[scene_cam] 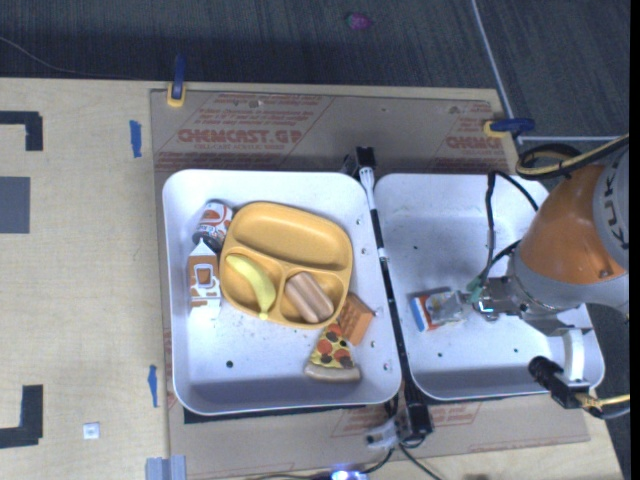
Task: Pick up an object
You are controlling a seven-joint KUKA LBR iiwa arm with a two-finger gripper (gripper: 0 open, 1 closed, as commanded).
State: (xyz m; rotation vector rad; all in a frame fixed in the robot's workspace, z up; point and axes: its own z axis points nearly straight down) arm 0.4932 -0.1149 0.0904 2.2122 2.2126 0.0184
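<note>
My gripper [470, 301] is low over the right bin [470, 368], reaching in from the right below the arm's orange band [570, 243]. Its tip is at the right edge of a small white packet [435, 311] with red and blue print, which lies flat on the bin floor left of centre. Whether the tip touches the packet cannot be told from this view.
The left bin [200, 368] holds a yellow divided plate [285, 230] with a banana [252, 283] and a hot dog [310, 298]. Around the plate lie a pizza slice [333, 356], an orange cracker [354, 319], a can [211, 223] and a small carton [203, 276]. Black cables [495, 228] hang over the right bin.
</note>
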